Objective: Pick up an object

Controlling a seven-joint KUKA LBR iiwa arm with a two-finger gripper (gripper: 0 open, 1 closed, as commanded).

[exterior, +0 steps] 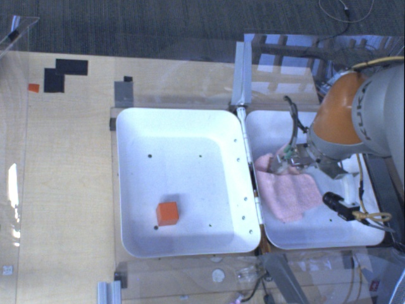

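A pink cloth [290, 194] lies crumpled in the right bin [316, 232], toward its left wall. My gripper [282, 164] is low over the cloth's upper left edge, close to it or touching it; the wrist hides the contact. An orange cube [168, 213] rests in the left bin [136, 170], near its front left part, far from the gripper.
The two bins meet at a shared wall [250, 176] just left of the gripper. Flat black pieces [63, 75] and a small orange square [33, 88] lie on the wooden bench at the far left. A metal frame [242, 75] stands behind the bins.
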